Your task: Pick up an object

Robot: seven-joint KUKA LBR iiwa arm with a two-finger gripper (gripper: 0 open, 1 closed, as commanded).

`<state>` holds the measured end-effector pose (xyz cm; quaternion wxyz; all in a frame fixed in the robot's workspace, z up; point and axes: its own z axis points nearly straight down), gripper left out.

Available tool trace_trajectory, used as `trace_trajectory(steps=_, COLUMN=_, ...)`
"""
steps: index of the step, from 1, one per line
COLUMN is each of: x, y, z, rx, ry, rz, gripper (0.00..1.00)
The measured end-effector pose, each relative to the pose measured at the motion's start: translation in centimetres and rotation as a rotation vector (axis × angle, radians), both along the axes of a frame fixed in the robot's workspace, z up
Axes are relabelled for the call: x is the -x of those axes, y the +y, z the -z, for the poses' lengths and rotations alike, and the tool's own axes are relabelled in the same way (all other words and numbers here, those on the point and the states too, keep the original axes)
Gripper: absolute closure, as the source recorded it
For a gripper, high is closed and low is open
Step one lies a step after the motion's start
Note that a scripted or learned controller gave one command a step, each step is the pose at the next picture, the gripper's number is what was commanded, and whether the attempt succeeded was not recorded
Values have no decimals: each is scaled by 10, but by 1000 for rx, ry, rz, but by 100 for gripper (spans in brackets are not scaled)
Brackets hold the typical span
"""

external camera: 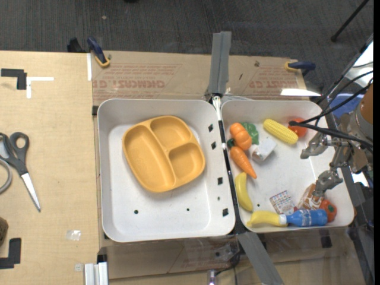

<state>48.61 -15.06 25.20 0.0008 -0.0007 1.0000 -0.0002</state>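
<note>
I am reaching in over a pale wooden bench (47,135) beside dark carpet, scissors (21,165) lying at its left. My gripper (323,162) is hanging with fingers spread, holding nothing, above the right bin (285,105), where toys are crowding; items under my fingers are hard to identify.

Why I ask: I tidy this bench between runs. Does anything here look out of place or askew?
Nothing looks spilled or broken. The toy food is crowded in the right bin, mostly along its left and front sides, while the left bin holds a yellow divided plate lying at an angle. Scissors lie loose on the bench.
</note>
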Motion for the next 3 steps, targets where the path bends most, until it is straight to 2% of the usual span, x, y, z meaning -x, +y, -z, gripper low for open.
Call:
trace_trajectory(steps=1, x=-70, y=12, z=61, rx=0, ry=-2, rz=52, gripper=0)
trace_trajectory(steps=2, x=-151, y=17, z=158, rx=1, ry=-5, rz=-39, gripper=0)
trace_trajectory(steps=3, x=-175, y=-18, z=156, rx=3, ry=-8, rz=-156, gripper=0)
